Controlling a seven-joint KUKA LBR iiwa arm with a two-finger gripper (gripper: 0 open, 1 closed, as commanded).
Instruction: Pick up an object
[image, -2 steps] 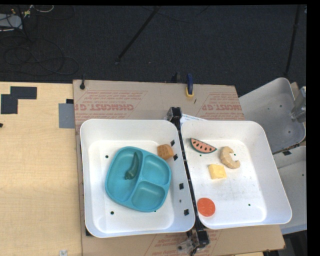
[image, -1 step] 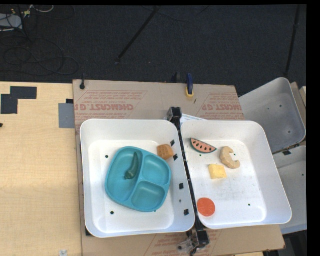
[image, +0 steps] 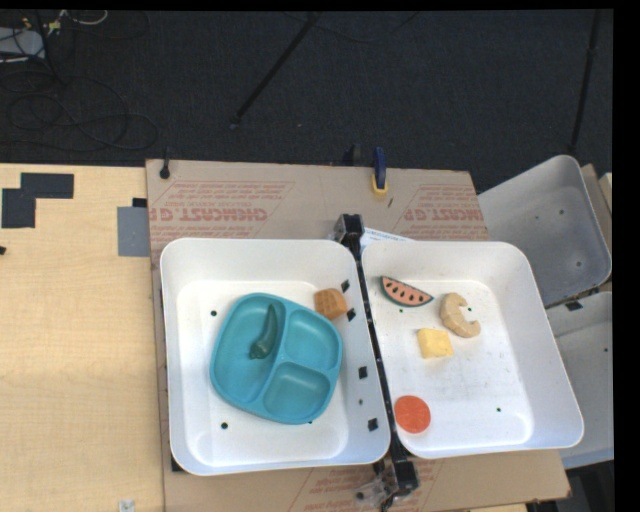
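A watermelon slice (image: 405, 291), a curved pale pastry-like piece (image: 460, 314), a yellow block (image: 434, 343) and an orange disc (image: 412, 414) are spread, apart, in the right bin (image: 540, 300). In the left bin (image: 190, 270) a teal divided plate (image: 277, 357) carries what may be a green pepper (image: 265, 331); a brown piece (image: 331, 303) is touching its rim.

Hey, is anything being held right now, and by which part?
Nothing is held. The watermelon slice, cheese and orange disc lie loose in the right bin.
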